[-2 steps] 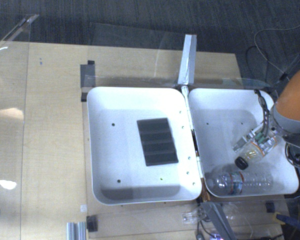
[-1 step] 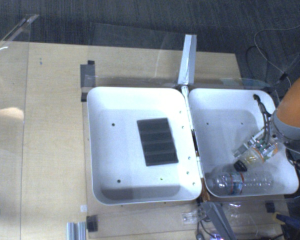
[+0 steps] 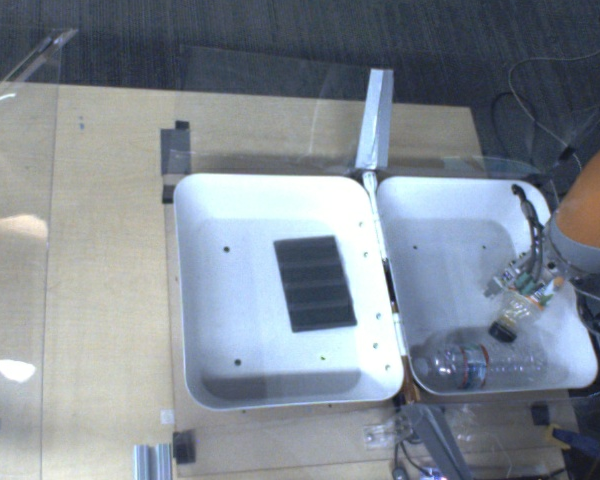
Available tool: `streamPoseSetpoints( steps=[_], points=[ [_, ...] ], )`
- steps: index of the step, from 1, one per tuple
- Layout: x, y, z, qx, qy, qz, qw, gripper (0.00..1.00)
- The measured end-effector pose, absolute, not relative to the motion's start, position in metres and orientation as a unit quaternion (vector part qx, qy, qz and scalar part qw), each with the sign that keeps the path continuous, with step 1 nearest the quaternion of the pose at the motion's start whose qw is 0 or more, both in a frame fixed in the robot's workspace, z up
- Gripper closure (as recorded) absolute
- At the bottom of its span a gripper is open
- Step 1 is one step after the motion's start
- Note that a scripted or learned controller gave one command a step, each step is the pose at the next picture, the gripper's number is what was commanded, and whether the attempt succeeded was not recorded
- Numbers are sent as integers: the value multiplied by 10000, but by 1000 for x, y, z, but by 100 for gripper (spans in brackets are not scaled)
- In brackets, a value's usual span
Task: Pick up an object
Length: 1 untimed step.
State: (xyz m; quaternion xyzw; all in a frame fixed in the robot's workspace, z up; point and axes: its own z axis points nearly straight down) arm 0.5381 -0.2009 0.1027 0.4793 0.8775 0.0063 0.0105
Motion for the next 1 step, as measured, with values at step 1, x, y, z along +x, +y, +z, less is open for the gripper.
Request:
streamPoseSetpoints(
  steps=[1],
  points=[
    [538,-201,103,4792,8776,62,102,0]
  ],
)
